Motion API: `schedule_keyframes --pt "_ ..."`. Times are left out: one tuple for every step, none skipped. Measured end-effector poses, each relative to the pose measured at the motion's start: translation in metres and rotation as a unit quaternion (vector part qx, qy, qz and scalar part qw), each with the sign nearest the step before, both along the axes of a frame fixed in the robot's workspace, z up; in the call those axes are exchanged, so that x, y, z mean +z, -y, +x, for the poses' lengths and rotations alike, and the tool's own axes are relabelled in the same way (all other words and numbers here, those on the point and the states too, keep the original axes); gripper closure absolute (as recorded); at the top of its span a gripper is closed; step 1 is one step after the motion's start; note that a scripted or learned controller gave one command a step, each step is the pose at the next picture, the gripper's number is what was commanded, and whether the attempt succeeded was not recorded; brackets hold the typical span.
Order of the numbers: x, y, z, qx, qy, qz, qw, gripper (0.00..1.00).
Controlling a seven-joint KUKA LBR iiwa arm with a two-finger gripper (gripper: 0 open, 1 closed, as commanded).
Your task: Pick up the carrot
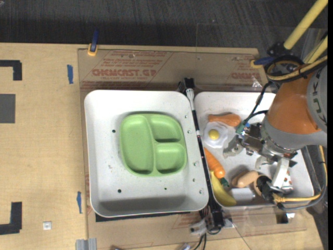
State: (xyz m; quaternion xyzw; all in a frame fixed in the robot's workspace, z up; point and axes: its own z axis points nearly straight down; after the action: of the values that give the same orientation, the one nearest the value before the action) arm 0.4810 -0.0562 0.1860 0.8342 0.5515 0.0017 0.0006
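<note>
The carrot point(214, 164) is a slim orange piece with a green end, lying slantwise along the left wall of the right bin point(302, 184). My gripper point(233, 146) reaches in from the right and hangs over the middle of that bin. It is just right of and above the carrot's upper end, beside the fried egg point(214, 135). Nothing shows between its fingers.
The right bin also holds an orange piece of food point(225, 120) at the back, a tan roll point(243, 179) and a banana point(222, 192) at the front. The left bin point(99, 155) holds a green divided plate point(136, 145).
</note>
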Motion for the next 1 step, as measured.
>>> schedule_keyframes --pt "-0.0023 -0.0413 -0.0011 -0.017 -0.003 0.0001 0.9998 0.0"
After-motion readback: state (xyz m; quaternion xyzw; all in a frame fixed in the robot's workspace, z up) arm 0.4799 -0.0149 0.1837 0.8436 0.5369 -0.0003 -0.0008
